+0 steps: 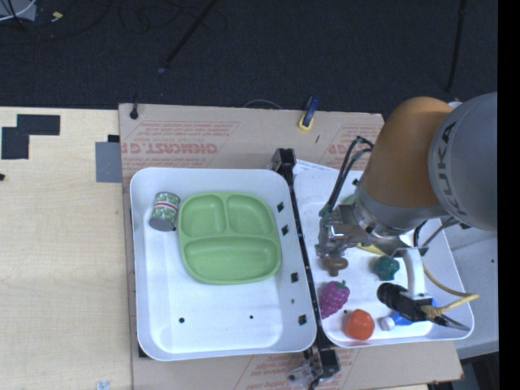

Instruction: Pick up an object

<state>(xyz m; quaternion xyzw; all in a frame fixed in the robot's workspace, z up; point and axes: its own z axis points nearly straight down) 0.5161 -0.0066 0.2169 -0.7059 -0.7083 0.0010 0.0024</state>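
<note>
We are at the reach step: the gripper (331, 249) is low in the right bin (455, 283), just above the grapes (333, 297), over a small brown piece (333, 262). Whether it is closed we cannot tell. Next we must close and lift.

Evenly and brightly lit from above, with soft, short shadows pooling just under the gripper (331, 250) and arm. Slightly soft and grainy overall (fine detail near the gripper smeared), darkening to near black far beyond it.
</note>
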